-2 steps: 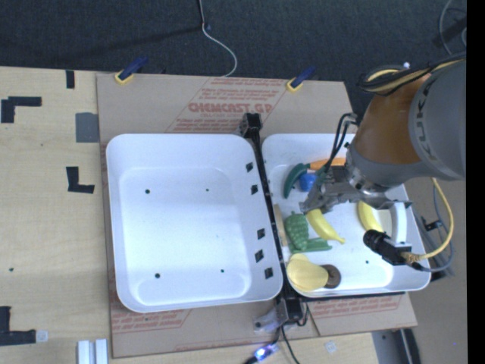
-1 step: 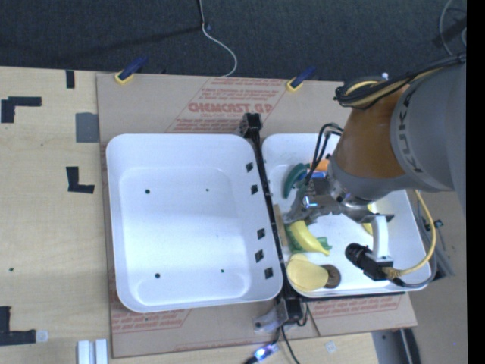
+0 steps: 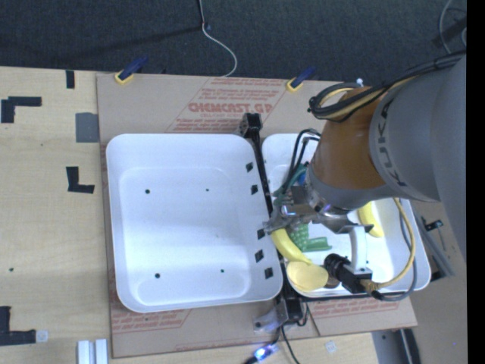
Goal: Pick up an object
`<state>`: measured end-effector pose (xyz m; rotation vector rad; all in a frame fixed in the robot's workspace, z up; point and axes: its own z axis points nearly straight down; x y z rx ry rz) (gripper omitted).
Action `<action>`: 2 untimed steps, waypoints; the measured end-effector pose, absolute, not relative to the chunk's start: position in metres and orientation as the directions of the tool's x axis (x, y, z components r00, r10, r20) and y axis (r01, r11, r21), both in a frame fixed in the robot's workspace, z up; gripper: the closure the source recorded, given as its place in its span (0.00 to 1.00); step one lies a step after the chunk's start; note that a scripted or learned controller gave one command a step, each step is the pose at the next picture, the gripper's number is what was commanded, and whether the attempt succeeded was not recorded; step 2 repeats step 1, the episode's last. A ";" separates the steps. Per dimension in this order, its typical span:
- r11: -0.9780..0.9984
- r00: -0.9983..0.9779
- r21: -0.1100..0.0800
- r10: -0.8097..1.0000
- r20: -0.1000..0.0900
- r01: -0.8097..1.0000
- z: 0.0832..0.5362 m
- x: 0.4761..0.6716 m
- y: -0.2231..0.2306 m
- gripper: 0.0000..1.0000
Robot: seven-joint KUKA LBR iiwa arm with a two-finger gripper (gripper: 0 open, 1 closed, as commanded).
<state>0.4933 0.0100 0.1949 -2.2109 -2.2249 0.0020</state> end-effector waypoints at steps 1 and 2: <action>0.011 -0.011 0.011 1.000 0.004 1.000 0.308 0.517 0.071 1.00; 0.011 -0.011 0.011 1.000 0.004 1.000 0.308 0.517 0.071 1.00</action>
